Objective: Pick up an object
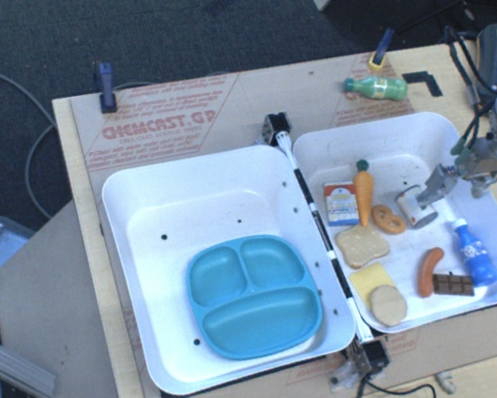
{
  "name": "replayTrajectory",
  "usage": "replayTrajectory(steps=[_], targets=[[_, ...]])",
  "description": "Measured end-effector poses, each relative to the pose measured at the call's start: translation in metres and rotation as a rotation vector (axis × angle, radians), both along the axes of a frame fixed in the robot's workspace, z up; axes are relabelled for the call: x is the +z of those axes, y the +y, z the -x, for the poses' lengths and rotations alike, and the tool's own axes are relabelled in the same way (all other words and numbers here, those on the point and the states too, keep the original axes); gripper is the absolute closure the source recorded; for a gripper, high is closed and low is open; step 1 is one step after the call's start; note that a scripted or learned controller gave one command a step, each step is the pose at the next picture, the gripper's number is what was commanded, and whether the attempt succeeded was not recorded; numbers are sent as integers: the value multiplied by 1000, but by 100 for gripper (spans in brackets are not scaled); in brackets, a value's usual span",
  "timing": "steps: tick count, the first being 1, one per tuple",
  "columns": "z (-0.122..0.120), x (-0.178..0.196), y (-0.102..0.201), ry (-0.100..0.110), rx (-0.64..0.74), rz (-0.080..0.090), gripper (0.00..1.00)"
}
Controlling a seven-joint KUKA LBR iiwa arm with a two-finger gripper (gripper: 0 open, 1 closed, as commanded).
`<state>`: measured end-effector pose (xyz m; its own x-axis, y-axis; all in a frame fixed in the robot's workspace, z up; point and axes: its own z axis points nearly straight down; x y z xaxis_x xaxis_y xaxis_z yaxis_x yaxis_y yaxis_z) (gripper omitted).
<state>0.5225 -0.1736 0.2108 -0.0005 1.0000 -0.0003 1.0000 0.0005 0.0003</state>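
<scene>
The arm is reaching in from the right, and its gripper (418,204) is hanging low over the upper middle of the right bin (426,126), its pale metal fingers pointing left and down; whether they are spread or closed, I cannot tell, and nothing is showing between them. Just left of the gripper a small round cookie (387,219) is lying on the bin floor, near the fingertips but seemingly apart from them. Beside it an orange carrot (365,195) is lying lengthwise with its green end pointing away, pressed against a small orange-and-white carton (341,204). Below those a slice of bread (363,244) is sitting, then a yellow slice of cheese (370,278) with a tan round cracker (388,305) overlapping its lower corner. Towards the right a sausage (429,271) is lying tilted, a brown chocolate bar (453,284) is resting at its lower end, and a blue bottle (473,252) is lying just beside both, under the arm. The left bin (133,194) is carrying a blue divided plate (254,295) in its lower half. Up on the desk (168,122), beyond the right bin, a green bottle (377,87) is lying on its side.
</scene>
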Motion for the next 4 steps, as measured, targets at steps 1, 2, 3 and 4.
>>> replayTrajectory(steps=[1, 2, 3, 4], targets=[[17, -93, -30, 2, -2, -1, 0], [42, -127, 41, 2, 0, -2, 0], [42, -117, 40, 1, -1, 0, 100], [-18, -26, 122, -1, 1, -1, 100]])
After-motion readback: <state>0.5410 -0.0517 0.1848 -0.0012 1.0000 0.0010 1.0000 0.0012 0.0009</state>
